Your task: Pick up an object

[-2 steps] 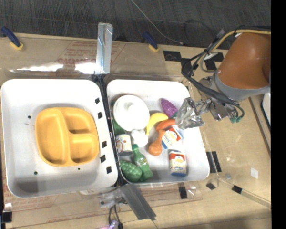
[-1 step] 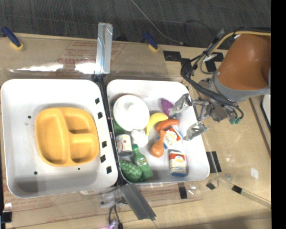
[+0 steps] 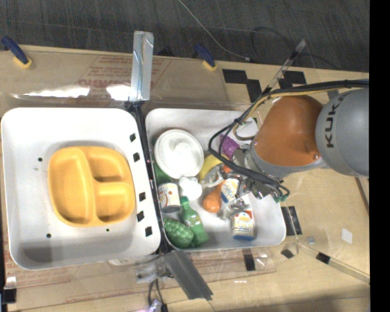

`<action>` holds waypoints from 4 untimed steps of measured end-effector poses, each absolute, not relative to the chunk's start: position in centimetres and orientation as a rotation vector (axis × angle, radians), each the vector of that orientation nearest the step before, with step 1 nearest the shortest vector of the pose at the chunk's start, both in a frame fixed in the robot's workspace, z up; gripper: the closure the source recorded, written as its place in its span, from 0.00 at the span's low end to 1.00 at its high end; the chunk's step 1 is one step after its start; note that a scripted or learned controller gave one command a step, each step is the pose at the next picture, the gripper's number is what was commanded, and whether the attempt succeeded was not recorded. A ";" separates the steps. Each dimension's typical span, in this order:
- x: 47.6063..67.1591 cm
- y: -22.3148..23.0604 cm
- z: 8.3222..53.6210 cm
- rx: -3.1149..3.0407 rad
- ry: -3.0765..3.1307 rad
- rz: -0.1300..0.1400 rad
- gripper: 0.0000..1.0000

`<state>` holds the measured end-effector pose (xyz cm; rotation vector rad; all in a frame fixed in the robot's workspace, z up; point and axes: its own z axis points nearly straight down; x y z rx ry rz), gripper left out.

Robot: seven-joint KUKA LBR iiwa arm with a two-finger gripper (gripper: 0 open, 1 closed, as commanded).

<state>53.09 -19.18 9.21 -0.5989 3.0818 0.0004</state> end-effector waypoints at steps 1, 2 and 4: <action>50.0 -12.6 9.2 -0.210 3.134 0.001 0.00; 48.5 -14.6 9.2 -0.343 3.120 -0.001 0.00; 53.5 -14.6 23.5 -0.366 3.108 -0.009 1.00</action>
